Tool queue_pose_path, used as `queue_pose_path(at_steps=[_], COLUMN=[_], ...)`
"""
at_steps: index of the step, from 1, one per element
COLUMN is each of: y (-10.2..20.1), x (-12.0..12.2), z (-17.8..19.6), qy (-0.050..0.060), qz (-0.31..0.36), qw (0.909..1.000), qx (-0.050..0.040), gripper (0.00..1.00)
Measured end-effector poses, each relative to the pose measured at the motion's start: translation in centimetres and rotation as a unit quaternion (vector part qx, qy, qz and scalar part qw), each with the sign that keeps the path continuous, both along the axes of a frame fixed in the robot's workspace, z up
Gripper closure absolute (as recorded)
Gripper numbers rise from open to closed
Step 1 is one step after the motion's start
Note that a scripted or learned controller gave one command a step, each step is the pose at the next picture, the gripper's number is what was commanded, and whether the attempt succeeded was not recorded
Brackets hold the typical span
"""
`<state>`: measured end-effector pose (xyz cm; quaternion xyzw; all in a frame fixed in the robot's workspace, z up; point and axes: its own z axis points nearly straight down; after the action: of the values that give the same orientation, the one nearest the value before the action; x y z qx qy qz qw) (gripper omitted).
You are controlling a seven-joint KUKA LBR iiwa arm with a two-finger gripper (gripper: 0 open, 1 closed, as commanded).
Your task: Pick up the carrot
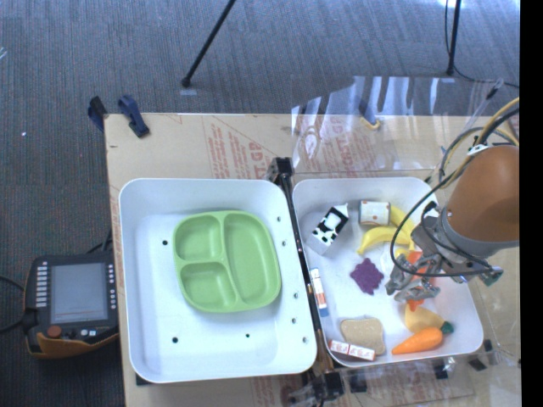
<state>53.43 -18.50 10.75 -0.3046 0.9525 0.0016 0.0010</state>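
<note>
I see the gripper (413, 288) hovering in the right bin (339, 195); whether it is open or closed I cannot tell. The carrot (417, 340) lies just below it by the bin's near rim, with 1 purple piece (366, 275) to its left.

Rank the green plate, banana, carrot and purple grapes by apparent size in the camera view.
Largest to smallest:
1. green plate
2. banana
3. carrot
4. purple grapes

Banana and carrot look close in length, and the arm covers part of the banana, so their order is unsure.
</note>
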Motion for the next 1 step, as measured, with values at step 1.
queue_pose_path(at_steps=[1], y=[-2.68], x=[-2.48], z=[3.18], qy=[-0.002], qz=[-0.020], qw=[0.9998], qx=[-0.0011], gripper=[1.00])
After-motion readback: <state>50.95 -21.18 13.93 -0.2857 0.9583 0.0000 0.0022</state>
